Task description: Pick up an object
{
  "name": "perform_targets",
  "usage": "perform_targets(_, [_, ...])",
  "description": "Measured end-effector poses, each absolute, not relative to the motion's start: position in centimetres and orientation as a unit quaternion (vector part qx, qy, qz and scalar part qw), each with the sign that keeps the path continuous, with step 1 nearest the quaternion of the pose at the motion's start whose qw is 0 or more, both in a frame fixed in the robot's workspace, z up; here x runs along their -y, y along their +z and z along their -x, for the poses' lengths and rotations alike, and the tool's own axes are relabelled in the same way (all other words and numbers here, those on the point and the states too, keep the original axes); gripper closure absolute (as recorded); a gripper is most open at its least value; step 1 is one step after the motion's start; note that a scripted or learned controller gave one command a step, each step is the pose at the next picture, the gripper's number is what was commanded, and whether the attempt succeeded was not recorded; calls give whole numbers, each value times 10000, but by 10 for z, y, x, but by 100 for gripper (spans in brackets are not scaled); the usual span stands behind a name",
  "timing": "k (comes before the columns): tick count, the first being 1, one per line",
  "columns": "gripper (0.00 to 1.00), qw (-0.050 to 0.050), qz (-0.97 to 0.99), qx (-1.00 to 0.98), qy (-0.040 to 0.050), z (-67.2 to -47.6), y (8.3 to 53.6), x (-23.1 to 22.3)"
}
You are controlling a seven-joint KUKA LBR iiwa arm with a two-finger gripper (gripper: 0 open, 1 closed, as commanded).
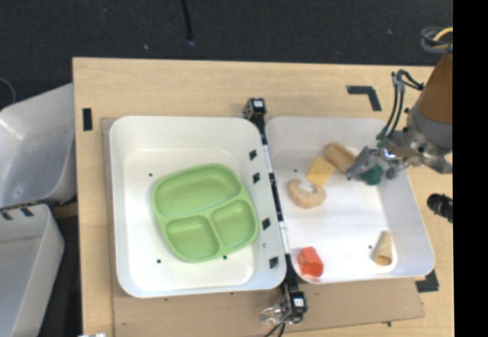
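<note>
The right bin [396,210] holds several small items: a tan roll [340,153], a yellow block [321,171] touching it, a beige curled pastry [306,194], a red piece [309,262] at the front left corner and a tan cone [383,248] at the front right. My gripper [369,169] reaches in from the right and hangs low over the bin's back right part, just right of the tan roll. A small teal thing [372,176] shows right at its tip; whether it is gripped I cannot make out.
The left bin [126,175] holds a green divided plate [204,211]. A black-clipped divider [268,183] runs between the two bins. A white container [30,152] stands off the bench to the left.
</note>
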State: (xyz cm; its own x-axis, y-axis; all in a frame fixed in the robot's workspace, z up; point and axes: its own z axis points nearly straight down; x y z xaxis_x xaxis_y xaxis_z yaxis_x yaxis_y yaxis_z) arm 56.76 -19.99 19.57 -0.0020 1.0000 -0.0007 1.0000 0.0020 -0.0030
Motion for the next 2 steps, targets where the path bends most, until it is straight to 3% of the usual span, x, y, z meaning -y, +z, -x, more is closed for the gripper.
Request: perform_targets(2, [0, 2, 7074, 7068, 11, -560, 98, 197])
